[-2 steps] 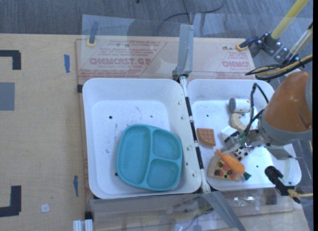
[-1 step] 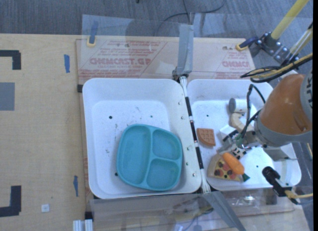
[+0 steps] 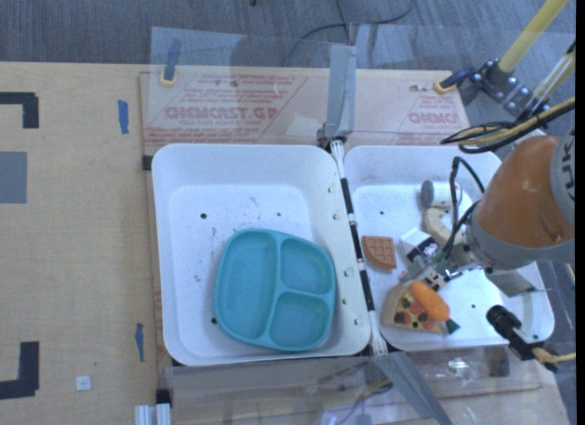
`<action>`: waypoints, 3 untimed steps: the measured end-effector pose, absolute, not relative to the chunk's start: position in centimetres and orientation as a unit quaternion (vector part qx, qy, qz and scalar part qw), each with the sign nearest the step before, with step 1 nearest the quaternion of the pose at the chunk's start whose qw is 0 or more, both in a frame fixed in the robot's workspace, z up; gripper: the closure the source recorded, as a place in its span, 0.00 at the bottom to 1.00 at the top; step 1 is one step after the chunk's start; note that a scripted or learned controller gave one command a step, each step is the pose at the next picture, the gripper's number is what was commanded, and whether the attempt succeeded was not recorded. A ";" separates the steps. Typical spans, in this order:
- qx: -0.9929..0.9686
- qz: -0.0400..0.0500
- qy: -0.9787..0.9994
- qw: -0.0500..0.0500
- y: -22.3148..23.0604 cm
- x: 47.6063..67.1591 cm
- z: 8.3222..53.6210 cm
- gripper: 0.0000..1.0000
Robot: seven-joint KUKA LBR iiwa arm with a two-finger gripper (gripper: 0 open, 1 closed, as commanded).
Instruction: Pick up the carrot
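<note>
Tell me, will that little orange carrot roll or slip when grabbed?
The carrot looks smooth and rounded, probably hard plastic, so it may slip or roll. It lies partly on the pizza slice, which may let it rock. It seems small and likely light.

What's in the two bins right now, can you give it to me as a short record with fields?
left bin: teal divided plate
right bin: waffle, pizza slice, carrot, pale items near the back wall
carrot: lying on the pizza slice, near the front wall
arm: over the right bin
gripper: just above the carrot
</note>
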State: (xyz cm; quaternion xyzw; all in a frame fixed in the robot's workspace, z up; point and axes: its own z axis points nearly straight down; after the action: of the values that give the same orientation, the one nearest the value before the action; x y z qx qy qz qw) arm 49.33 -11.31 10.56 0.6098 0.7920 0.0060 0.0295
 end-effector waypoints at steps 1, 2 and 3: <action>0.540 0.004 0.841 0.029 -11.6 49.4 10.5 0.00; 0.417 0.000 0.908 0.028 -12.5 49.3 10.6 0.00; 0.447 0.001 0.894 0.031 -11.7 49.4 10.5 0.00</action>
State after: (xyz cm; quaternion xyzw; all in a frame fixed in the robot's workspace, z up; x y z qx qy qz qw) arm 49.43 -11.74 10.55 0.4469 0.8940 0.0005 0.0315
